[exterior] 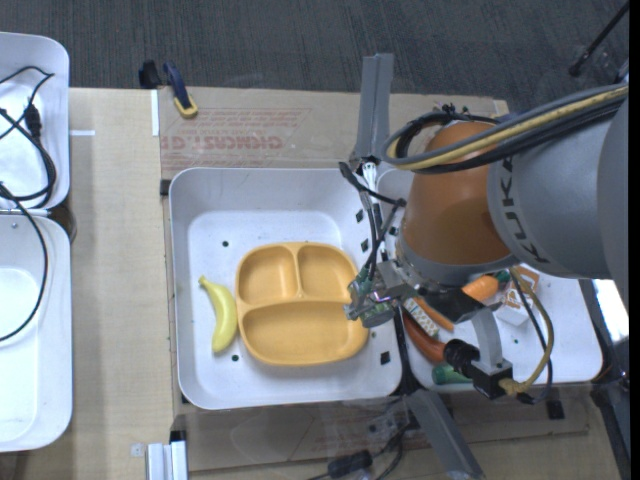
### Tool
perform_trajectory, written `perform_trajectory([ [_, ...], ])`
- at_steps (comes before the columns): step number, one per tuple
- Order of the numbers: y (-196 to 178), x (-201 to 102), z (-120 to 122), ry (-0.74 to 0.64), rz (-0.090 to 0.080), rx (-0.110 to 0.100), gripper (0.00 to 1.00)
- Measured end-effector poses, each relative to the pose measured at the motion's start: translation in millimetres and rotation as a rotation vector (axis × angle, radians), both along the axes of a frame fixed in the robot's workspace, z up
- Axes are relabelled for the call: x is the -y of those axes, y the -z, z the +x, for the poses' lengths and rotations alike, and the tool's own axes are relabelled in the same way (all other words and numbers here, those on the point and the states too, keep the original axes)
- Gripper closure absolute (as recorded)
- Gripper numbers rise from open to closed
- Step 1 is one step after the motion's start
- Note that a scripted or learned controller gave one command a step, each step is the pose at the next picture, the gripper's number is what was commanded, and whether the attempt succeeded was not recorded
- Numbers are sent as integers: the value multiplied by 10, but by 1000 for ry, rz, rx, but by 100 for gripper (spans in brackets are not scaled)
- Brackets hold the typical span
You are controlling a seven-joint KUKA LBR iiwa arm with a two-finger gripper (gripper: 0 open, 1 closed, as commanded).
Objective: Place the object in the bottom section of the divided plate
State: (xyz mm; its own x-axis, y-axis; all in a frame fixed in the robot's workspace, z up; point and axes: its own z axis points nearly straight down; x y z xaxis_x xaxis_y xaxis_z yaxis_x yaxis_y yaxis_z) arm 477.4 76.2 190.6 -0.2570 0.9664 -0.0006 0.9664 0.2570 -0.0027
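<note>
Dark grey carpeted floor [300, 18] along the top edge. Pale wooden bench [115, 268] below it, overlaid by a flat sheet of brown cardboard with reversed red lettering [250, 133]. Blue-and-yellow clamp [175, 88] at the bench's far edge. White tub with looping black cables [25, 268] at left. Even, diffuse lighting.

Divided plate [300, 303] lies in the left bin [190, 268]; banana [222, 315] lies in the same bin, just left of the plate. The arm [520, 198] overhangs the right bin [570, 358], whose contents are largely hidden.
</note>
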Motion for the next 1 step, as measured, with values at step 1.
perform_trajectory([
  [1, -1, 5, 1, 1, 0, 0, 0],
])
